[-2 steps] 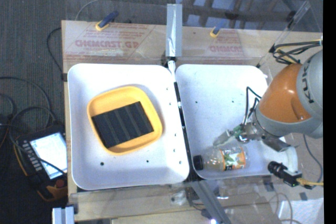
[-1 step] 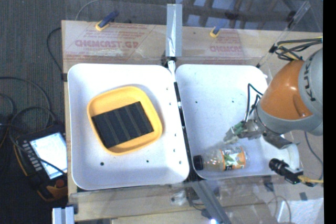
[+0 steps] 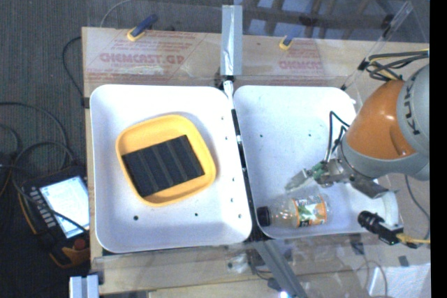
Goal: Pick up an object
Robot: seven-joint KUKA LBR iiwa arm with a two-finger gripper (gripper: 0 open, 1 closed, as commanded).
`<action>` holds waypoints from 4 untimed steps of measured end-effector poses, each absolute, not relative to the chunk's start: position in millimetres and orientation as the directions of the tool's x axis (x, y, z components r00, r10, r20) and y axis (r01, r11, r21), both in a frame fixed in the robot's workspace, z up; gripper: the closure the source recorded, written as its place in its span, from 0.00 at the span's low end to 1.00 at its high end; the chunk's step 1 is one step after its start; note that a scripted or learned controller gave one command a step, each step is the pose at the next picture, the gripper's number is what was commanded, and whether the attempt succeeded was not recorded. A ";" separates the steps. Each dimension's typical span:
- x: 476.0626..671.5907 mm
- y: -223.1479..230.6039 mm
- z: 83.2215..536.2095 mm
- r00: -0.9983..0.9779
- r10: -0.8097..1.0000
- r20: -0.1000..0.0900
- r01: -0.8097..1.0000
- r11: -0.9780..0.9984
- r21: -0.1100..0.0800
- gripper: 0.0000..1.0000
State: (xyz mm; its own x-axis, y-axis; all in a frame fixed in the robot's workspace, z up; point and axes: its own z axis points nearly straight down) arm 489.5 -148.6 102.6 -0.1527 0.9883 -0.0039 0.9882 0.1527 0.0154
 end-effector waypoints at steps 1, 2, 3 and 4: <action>485.0 -157.2 113.7 -0.002 1.000 0.000 1.000 0.002 -0.001 0.00; 486.1 -153.6 92.7 -0.126 0.992 -0.005 0.992 0.126 0.007 0.00; 489.0 -152.4 103.3 -0.127 0.992 -0.006 0.992 0.127 0.014 1.00; 488.9 -152.4 103.3 -0.127 0.992 -0.005 0.992 0.127 0.014 0.00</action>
State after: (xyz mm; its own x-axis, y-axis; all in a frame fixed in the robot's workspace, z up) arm 488.9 -152.4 103.3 -0.1271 0.9919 -0.0054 0.9918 0.1271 0.0141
